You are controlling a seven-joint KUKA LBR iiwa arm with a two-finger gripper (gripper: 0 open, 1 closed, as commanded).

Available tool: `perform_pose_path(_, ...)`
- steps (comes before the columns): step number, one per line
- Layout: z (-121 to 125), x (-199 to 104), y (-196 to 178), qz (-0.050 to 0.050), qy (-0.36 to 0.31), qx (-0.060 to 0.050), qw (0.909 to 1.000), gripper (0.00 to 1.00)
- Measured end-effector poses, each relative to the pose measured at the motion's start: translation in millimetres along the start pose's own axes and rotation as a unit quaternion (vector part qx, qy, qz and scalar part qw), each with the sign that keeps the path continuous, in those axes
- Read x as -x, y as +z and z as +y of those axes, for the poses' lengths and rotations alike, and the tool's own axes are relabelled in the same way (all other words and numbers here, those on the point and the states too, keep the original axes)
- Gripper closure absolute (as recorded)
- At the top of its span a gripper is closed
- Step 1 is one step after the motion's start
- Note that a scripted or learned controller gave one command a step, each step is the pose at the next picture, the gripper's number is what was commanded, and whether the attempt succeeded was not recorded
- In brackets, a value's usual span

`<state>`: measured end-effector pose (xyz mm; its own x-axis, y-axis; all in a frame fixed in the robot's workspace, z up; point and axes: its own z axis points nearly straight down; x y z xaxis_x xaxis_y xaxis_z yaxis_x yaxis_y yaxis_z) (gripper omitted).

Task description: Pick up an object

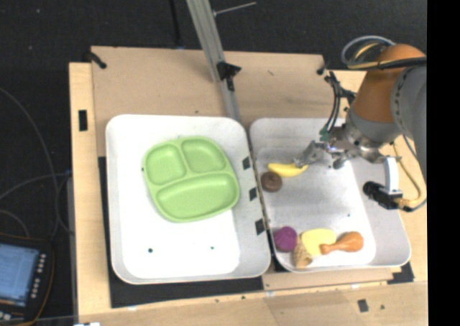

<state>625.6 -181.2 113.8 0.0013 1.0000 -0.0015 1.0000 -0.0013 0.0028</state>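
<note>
The fingers (310,156) hang low over the upper part of the right bin (374,206), reaching leftward from the grey wrist with its orange band (377,95). Their tips sit right at the near end of the yellow banana (286,169), but whether they are spread or closed, or have any of the fruit between them, cannot be made out at this size.

Taking the banana as the landmark: it lies just left of and slightly below the fingertips, its long axis running roughly left to right with a slight curve, so the fingers meet it end-on, not across its width. A small brown round thing (272,182) touches its lower left side. Well below it, along the bin's bottom edge, lie a purple ball (285,238), a pale yellow piece (317,238) and an orange-brown pear-like shape (344,243). Far to its left, in the other bin (129,245), rests a green divided plate (190,177).

A grasp here likely needs the jaws to straddle the banana's narrow width.
</note>
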Motion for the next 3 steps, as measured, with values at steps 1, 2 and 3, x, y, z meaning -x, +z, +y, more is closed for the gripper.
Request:
perform_pose_path(1, 4.5, 0.1, 5.2, 0.001, -0.001, 0.003, 1.0, 0.0)
perform_pose_path(2, 5.8, 1.3, -7.4, 0.0, -0.001, 0.006, 1.0, 1.0)
perform_pose_path(3, 12.8, 3.0, -71.8, -0.001, -0.002, 0.003, 1.0, 1.0)
